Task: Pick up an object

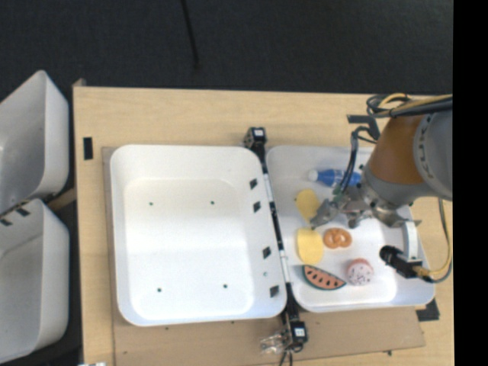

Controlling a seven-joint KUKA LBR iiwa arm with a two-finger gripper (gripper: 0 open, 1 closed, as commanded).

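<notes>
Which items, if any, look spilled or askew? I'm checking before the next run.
Nothing stands out. The watermelon slice, yellow block, orange ring and blue bottle all lie inside the right bin.

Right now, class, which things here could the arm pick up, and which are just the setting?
Pickable, in the right bin:
yellow lemon-shaped toy
yellow block
orange ring-shaped toy
watermelon slice toy
pink speckled ball
blue bottle

Setting:
left white bin
wooden bench

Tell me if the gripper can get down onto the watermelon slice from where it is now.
Probably yes. The watermelon slice lies flat near the front edge of the right bin, with nothing on top of it. The gripper hangs farther back, above the yellow block, which it would need to pass over.
</notes>
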